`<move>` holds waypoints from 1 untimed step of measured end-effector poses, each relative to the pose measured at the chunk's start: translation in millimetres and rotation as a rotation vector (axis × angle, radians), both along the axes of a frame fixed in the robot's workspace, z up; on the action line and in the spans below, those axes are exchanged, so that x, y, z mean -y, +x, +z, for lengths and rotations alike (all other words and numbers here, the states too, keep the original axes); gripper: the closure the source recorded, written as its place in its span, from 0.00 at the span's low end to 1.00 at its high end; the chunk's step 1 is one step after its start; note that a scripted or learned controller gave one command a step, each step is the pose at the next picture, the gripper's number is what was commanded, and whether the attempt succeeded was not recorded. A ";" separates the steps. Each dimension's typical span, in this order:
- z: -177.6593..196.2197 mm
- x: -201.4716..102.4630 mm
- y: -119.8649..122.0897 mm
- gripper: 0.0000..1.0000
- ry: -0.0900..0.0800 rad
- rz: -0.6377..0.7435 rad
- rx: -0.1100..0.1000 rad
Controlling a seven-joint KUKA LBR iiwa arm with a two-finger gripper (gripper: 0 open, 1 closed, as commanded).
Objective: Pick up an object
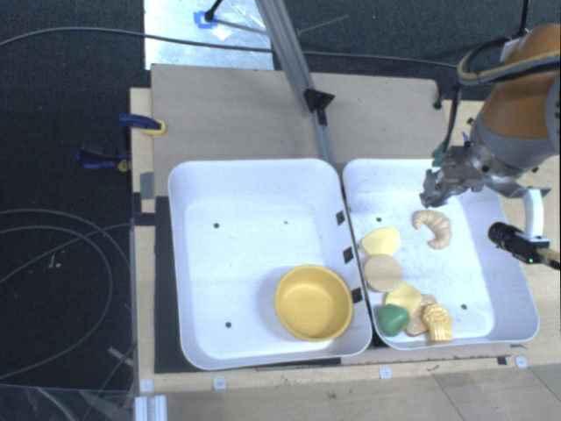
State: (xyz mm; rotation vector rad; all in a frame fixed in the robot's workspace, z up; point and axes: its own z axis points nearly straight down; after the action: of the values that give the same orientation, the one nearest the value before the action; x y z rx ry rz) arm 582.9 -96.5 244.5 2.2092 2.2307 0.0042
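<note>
A croissant (433, 227) lay in the right bin (508, 305), just at 5 o'clock of the gripper (436, 189), close to it but apart from it. The gripper hung over the bin's upper part as a dark, blurred mass, and whether it stood open or closed could not be made out; nothing showed between its tips. The arm (517, 112) rose toward 2 o'clock, its upper part cut off by the frame's edge.

At 7 o'clock of the croissant lay a pale yellow piece (381, 240), below it a tan round disc (383, 273). Further down, in the bin's lower left corner, a green item (392, 319), a yellow piece (405, 297) and a corn cob (437, 322) crowded together, overlapping so that their outlines were hard to separate.

At 8 o'clock, in the left bin (219, 200), a yellow bowl (314, 302) sat near the lower right corner.
</note>
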 end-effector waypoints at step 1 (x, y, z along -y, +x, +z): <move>7.8 -52.4 13.1 1.00 0.002 0.001 0.000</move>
State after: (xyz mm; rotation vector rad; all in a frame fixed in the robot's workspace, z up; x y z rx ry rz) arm 595.9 -44.1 252.3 2.2085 2.2331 0.0058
